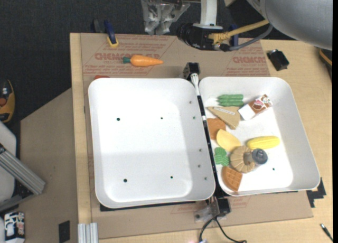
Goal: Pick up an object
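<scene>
My gripper hangs high at the top of the view, above the bench's far edge and beyond both bins, with nothing seen between its fingers. The right bin holds several toy foods: a green pea pod, a tan wedge, a white and brown cake piece, a yellow corn cob, a yellow lemon-like piece, a tan round piece with a grey knob and an orange waffle-like piece. A toy carrot lies on the cardboard behind the left bin.
The left bin is bare white with a few small dark dots. A blue and yellow clamp sits at the cardboard's far left edge. A small black block lies on the cardboard behind the right bin.
</scene>
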Controlling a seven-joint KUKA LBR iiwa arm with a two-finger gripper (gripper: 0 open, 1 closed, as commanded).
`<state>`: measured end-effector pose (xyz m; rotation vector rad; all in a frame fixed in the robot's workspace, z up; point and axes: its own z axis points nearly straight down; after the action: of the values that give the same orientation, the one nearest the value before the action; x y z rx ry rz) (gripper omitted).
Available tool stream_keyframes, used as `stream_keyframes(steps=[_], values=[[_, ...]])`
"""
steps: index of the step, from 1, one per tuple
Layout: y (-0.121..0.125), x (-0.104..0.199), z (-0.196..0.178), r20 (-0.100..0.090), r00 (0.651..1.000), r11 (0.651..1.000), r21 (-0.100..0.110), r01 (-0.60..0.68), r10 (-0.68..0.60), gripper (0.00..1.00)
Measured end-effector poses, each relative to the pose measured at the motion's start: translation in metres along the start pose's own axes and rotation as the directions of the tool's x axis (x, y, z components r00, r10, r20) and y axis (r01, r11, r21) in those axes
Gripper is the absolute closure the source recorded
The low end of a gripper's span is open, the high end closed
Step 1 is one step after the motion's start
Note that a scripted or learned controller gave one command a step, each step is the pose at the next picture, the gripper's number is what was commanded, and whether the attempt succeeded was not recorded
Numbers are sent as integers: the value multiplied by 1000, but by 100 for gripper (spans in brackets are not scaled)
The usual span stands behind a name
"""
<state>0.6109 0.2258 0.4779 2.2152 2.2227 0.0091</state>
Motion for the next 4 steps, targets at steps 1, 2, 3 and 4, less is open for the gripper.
stream_keyframes(steps=[1,2,3,4], values=[[0,1,-11,-1,1000,1000,-3,2,-2,100],[0,2,-21,-1,1000,1000,-7,4,-4,100],[1,3,-32,-2,1000,1000,-10,5,-5,100],[1,4,-42,-2,1000,1000,-14,6,-6,100]])
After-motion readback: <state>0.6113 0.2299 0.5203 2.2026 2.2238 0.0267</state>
